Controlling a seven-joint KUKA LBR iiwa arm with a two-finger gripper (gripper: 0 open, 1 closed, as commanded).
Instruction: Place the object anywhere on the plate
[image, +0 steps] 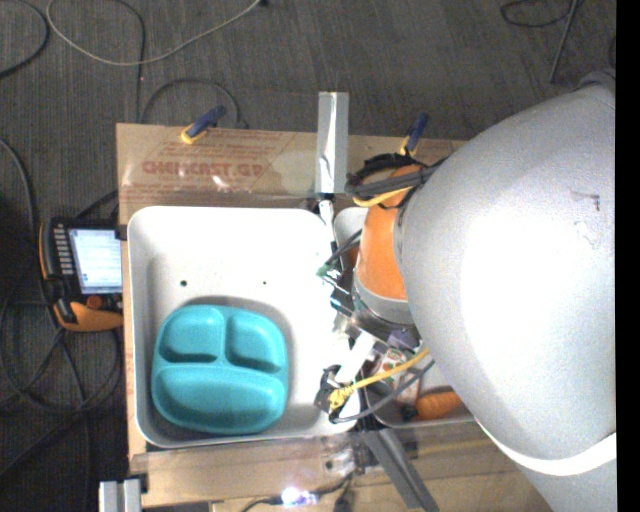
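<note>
A teal plate with three compartments lies in the front part of the left white bin, and its compartments show bare teal. An orange, carrot-like object lies in the right bin near its front edge, partly hidden under the arm. My gripper hangs below the orange wrist band, over the left side of the right bin, just right of the wall between the bins. It is left of the orange object and right of the plate. The big grey arm covers most of the right bin.
A handheld pendant with a lit screen lies left of the bench. Cardboard held by two clamps runs along the back. An upright metal post stands behind the dividing wall.
</note>
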